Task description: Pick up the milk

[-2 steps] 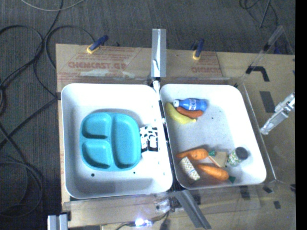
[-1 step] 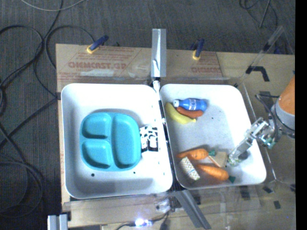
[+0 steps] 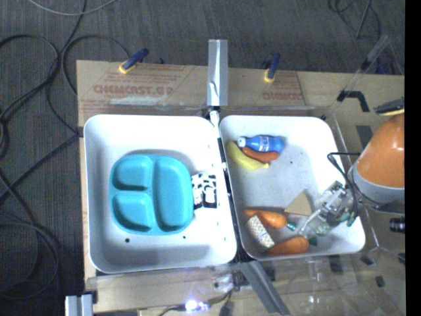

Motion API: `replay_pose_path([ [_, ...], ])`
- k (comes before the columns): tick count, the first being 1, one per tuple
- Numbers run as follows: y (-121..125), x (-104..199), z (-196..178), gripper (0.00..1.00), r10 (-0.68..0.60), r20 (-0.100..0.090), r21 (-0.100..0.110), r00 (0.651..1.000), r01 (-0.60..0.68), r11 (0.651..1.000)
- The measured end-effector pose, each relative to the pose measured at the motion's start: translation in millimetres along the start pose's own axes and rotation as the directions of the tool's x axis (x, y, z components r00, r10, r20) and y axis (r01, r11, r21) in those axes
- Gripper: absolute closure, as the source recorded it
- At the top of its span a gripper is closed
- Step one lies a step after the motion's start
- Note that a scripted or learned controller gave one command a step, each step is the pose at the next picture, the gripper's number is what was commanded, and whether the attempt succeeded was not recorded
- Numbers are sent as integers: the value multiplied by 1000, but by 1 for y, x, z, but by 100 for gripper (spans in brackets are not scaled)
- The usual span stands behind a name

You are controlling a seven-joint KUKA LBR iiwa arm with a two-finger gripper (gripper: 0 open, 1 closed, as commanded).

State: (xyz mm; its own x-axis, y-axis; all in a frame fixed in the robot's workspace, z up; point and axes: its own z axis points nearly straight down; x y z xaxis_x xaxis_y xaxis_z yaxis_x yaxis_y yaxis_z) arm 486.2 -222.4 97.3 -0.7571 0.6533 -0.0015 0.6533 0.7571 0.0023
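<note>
Left bin: blue divided tray sits mid-bin; the milk, a small cow-patterned carton, lies just beside the tray's right edge, against the wall shared with the other bin. Tight spot, with tray on one side and wall on the other, so my guess is approach room is limited

Right bin: blue bottle at the top, lying over a banana and something orange-red. Lower part has a carrot, a speckled roll-shaped item, another orange piece and a tan wedge

Gripper is low in the right bin's lower-right corner, among that clutter. Can't tell whether it's open or closed, or gripping anything; too blurred

Arm is in the wrong bin, well apart from the milk. Pick not started by my read
</note>
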Motion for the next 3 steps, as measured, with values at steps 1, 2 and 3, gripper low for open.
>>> replay_pose_path([
  [1, 29, -34, -84, 0, -138, 1, 1, 990, 138, 990],
  [2, 0, 2, -13, 0, -236, -1, 2, 972, 236, 972],
  [3, 2, 2, -22, 100, -237, 0, 0, 972, 237, 972],
])
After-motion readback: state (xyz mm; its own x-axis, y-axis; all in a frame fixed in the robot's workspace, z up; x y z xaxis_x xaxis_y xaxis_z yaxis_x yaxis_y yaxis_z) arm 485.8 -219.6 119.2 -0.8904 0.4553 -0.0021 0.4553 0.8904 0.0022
